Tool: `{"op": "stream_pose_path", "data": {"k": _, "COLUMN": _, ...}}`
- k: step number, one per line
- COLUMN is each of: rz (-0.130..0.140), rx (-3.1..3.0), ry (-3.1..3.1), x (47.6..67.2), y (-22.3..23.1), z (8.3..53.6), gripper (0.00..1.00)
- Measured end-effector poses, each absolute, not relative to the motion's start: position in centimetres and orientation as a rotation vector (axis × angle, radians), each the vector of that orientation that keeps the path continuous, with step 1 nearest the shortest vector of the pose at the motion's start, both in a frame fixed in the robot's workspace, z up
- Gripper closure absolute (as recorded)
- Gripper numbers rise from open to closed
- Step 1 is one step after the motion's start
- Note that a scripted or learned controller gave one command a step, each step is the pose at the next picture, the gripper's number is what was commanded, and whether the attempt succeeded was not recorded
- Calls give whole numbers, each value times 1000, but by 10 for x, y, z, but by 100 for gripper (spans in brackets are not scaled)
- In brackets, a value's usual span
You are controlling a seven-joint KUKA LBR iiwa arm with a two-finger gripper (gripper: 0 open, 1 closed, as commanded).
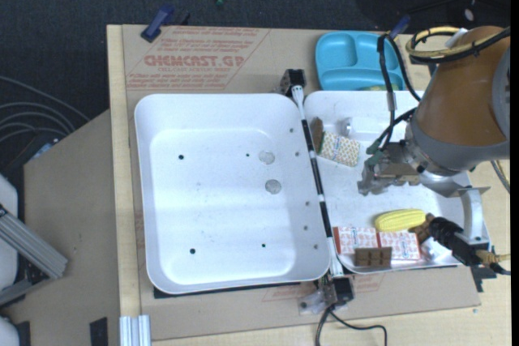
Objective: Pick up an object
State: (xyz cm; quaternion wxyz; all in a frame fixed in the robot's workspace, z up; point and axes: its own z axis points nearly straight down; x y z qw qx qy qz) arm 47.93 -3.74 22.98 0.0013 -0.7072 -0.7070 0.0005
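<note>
My gripper (375, 178) hangs low over the middle of the right bin (357, 105), on the end of the grey and orange arm that comes in from the right. Nothing shows between its fingers. Just up and left of it lies a patterned white packet (340, 149) beside a small brown item (316, 130). Below it rests a yellow corn cob (401, 219). Along the bin's near edge lie red and white packets (357, 238) and a brown chocolate bar (373, 257).
The left bin (162, 126) is large and white, with two small grey discs (272, 187) on its floor. A blue divided tray (350, 61) sits behind the right bin. Cables run over the arm and the right bin's far side.
</note>
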Motion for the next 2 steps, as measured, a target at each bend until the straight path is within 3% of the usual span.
{"op": "stream_pose_path", "data": {"k": 1, "rz": 2, "rx": -2220, "ry": -2219, "x": 479, "y": -37, "z": 230, "gripper": 0}}
{"op": "stream_pose_path", "data": {"k": 2, "rz": 0, "rx": -2221, "ry": -2222, "x": 479, "y": -29, "z": 257, "gripper": 0}}
